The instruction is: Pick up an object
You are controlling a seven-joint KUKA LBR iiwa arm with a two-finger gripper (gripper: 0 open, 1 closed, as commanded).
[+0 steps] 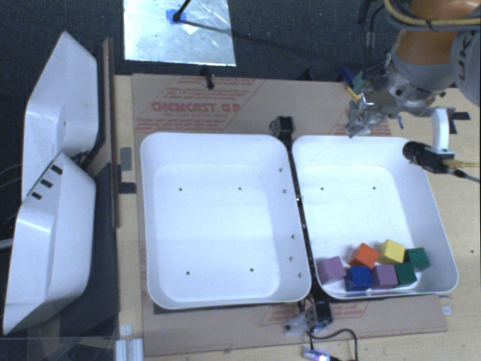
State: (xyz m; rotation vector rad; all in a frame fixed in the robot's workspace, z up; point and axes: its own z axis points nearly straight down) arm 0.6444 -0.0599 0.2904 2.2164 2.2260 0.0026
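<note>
Gripper (366, 119) of mine hangs at about one o'clock in the view, over the far rim of the right bin (428, 194), below the grey wrist and the orange band of my arm (436, 21). Whether it is spread or closed I cannot tell at this size, and I see nothing in its grasp. My targets all lie well apart from it, crowded into the right bin's near corner at about five o'clock. An orange block (365, 255) sits just beside a yellow block (391, 250), and a green block (416, 259) lies at three o'clock of the yellow one. In front of these, a pale purple block (330, 268) is at the cluster's nine o'clock end, a blue block (358, 277) is next to it, and a second purple block (385, 275) follows, with a darker green piece (406, 274) beside that; they look to be touching one another. At nine o'clock of this bin, the left bin (150, 164) adjoins it along the middle seam. Both rest on a cardboard sheet (203, 104), and a shiny square plate (179, 19) lies at eleven o'clock beyond it.
</note>
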